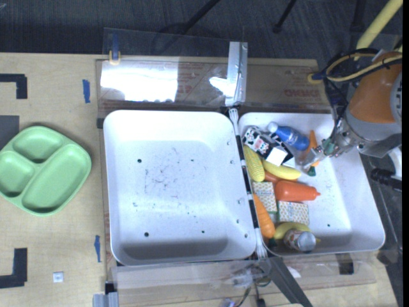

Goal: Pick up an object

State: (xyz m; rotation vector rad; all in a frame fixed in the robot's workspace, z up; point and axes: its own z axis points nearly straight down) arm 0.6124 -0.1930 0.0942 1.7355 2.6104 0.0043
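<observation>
The right bin (pixel 348 190) holds a heap of toys along its left side. A blue bottle (pixel 291 136) lies at the top, with a black-and-white box (pixel 262 144) beside it. Below them are a yellow corn cob (pixel 254 162), a banana (pixel 281 169), a fat orange carrot (pixel 296 190), a checkered sponge (pixel 293 211), a thin orange carrot (pixel 264 216) and a small bottle with a grey cap (pixel 299 240). My gripper (pixel 317 157) hangs low in the bin's upper middle, just right of the blue bottle and banana.
The left bin (pixel 172 184) sits beside the right one, split off by a shared wall. A green divided plate (pixel 41 169) rests on the bench at far left. A clear panel (pixel 169 75) stands behind the bins. The arm's orange band (pixel 374 101) is over the right bin's far right corner.
</observation>
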